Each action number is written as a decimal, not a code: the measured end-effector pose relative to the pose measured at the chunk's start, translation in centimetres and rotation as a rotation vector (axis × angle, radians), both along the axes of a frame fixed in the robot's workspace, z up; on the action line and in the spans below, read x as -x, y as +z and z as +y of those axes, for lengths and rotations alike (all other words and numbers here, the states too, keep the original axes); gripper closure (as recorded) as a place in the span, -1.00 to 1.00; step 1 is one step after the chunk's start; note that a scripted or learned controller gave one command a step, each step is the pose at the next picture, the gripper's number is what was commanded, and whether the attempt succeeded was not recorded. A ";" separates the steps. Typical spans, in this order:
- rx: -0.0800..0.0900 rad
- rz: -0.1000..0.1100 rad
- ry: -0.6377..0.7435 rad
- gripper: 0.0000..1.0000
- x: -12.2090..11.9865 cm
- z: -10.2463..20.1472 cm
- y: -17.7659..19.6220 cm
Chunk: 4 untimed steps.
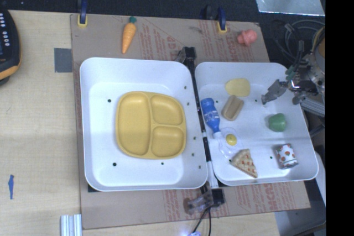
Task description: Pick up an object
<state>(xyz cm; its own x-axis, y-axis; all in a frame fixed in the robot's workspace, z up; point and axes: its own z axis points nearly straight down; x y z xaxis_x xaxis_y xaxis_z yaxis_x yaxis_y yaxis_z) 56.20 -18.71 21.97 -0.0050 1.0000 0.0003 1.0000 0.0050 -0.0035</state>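
Note:
My gripper [285, 96] hangs over the right edge of the right bin [260, 177], open, with nothing between its fingers. One finger [270, 93] points down-left into the bin. Just below it lies a green round object [276, 122]. Further in the bin are a pale yellow piece [237, 87], a tan bun-like piece [232, 108], a blue bottle [209, 113] along the left wall, a small clear item with a yellow centre [230, 140], a pizza slice [244, 163] and a red-patterned can [285, 156].
The left bin [94, 168] holds a yellow divided plate [150, 124]. A toy carrot [128, 35] and a pink object [247, 36] lie on the cardboard behind the bins. Cables and hardware [301, 36] sit at the right.

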 end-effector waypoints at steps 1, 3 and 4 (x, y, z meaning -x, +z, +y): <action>-0.004 0.008 0.007 -1.00 0.7 6.9 -8.3; 0.003 -0.003 -0.004 -1.00 -9.4 3.4 -12.7; 0.000 0.001 0.004 -1.00 -9.4 8.6 -12.8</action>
